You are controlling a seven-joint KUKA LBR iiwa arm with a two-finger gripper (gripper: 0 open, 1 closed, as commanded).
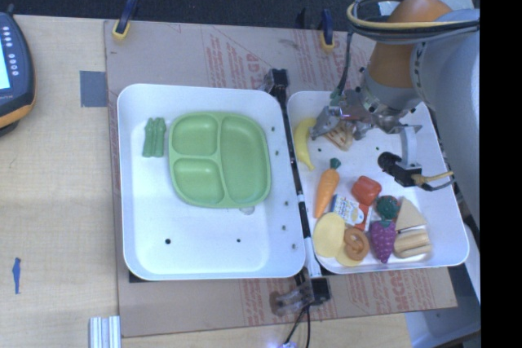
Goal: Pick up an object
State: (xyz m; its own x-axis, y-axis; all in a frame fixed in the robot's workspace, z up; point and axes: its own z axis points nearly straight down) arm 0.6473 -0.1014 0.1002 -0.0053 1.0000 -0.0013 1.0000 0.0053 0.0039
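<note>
Small tan cracker-like piece (339, 138) at the back of the right bin (444, 212), directly under the gripper (347, 121), beside a banana (303, 144). Cannot tell whether the gripper is clenched or released, or grasping the piece. Nearer the front: carrot (326, 190), red pepper (366, 190), grapes (382, 236), broccoli (387, 207), yellow disc (329, 235), pretzel (356, 243), bread slices (410, 231). In the left bin (139, 244): green divided plate (220, 159), with green beans (153, 137) just beside it. Both bins on the tabletop (57, 200).
</note>
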